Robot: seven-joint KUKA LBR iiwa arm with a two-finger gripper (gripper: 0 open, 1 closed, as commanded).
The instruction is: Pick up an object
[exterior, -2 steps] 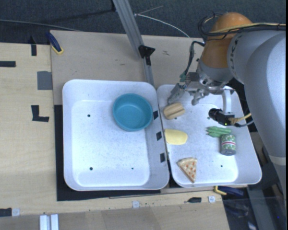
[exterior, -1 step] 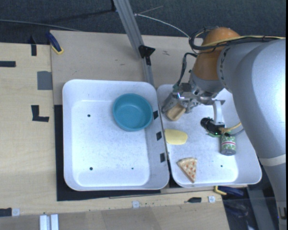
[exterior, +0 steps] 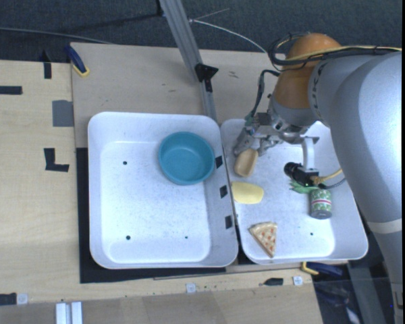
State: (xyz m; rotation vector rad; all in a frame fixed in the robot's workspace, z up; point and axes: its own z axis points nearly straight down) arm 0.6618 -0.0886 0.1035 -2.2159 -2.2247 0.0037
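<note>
My jaws (exterior: 251,148) sit over the tan bread roll (exterior: 246,162) near the right bin's (exterior: 344,238) left edge; whether they grip it, I cannot tell.

No legible text anywhere; small green can (exterior: 320,203) in right bin (exterior: 347,245) has label too blurred to read.

A pale wooden surface (exterior: 27,201) carries black tape marks (exterior: 52,160) and a grey patch (exterior: 63,113) on its left side. Beyond its far edge lies dark floor, perhaps carpet (exterior: 67,5). A slanted metal pole (exterior: 182,32) crosses the surface, and thin cables (exterior: 88,27) trail over the dark area.
</note>
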